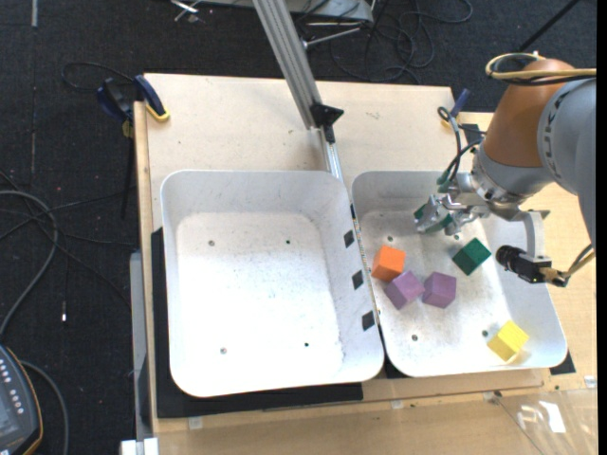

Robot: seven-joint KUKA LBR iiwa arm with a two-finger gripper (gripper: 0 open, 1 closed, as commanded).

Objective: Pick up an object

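The right bin [417,360] holds an orange cube [388,263], two purple cubes [404,289] [439,289], a green cube [471,255] and a yellow cube [508,340]. My gripper [438,214] hangs over the far part of that bin, up and to the left of the green cube and to the right of and beyond the orange one. Nothing shows between its fingers, and it touches none of the cubes.
The left bin [190,368] lies beside the right one. A slanted metal pole [289,55] rises from the bench behind the bins. A blue and yellow clamp [142,98] grips the bench's far left corner.
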